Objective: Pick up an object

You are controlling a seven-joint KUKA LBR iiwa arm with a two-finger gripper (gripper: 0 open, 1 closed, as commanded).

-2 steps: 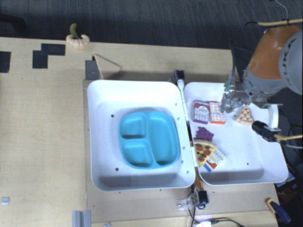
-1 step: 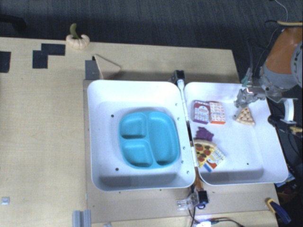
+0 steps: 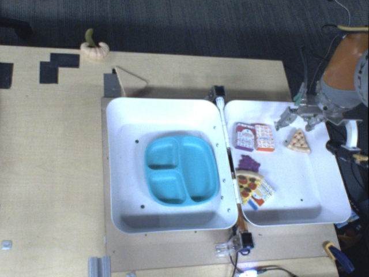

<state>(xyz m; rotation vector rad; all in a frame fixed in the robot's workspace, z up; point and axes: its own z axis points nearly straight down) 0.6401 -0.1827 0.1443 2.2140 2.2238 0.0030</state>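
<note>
My gripper (image 3: 298,120) hovers over the far right part of the right bin (image 3: 323,209), its two fingers spread open with nothing between them. Just below the fingertips lies a small pizza-slice toy (image 3: 298,141). To the left of it rest a small printed box (image 3: 245,136) and a second printed card or box (image 3: 264,137). Nearer the front of that bin are a purple piece (image 3: 248,163) and a flat pizza-printed packet (image 3: 253,187).
The left bin (image 3: 124,212) holds a turquoise divided tray (image 3: 181,169). A divider bar (image 3: 225,131) runs between the bins. A small gourd-like object (image 3: 93,49) sits on the bench at the far left. Cables hang at the right edge near the arm.
</note>
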